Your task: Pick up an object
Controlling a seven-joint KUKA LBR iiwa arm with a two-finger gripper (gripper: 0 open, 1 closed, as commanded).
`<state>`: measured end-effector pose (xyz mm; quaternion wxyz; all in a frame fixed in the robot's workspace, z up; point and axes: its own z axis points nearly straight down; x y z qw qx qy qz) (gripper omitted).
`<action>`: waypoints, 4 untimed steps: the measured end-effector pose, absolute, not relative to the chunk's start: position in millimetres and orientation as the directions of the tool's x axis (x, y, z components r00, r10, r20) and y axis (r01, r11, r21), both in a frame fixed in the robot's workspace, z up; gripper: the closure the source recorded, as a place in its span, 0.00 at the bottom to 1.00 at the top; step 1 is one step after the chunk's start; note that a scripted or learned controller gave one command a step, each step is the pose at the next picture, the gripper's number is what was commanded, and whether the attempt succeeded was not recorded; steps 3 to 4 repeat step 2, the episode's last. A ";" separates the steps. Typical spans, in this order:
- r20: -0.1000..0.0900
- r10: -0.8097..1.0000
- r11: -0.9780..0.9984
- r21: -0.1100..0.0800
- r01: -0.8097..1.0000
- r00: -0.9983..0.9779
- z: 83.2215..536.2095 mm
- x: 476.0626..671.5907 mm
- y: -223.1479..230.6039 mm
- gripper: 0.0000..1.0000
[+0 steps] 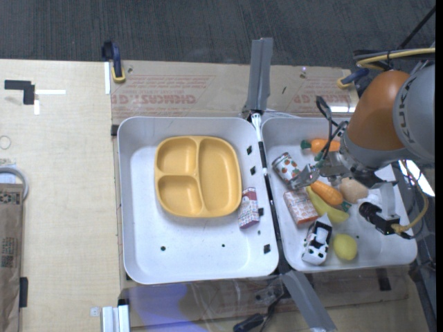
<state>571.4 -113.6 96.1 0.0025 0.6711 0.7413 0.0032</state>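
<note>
plate (198, 176): yellow plastic, smooth, matt | 2 bins (138, 254): white plastic, faint sheen | bench (55, 185): pale wood-look, matt | arm band (377, 109): glossy orange

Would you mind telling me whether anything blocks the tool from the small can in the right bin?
Nothing visible does: the tool sits right beside the small can, with the carrot lying on its other side.

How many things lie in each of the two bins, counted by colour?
Left bin:
Yellow: 1, the plate
White and red: 1, the small carton

Right bin:
Orange: 2
Yellow: 2
Black and white: 1
Red or pink: 1
White with print: 1
Beige: 1

Total: 10
</note>
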 end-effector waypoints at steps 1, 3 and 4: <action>0.000 0.995 0.095 0.004 0.995 -0.095 102.9 570.1 -115.2 1.00; -0.001 0.981 0.192 -0.001 0.981 -0.192 255.2 580.2 -83.8 1.00; -0.001 0.981 0.192 -0.001 0.981 -0.192 255.2 580.2 -83.8 1.00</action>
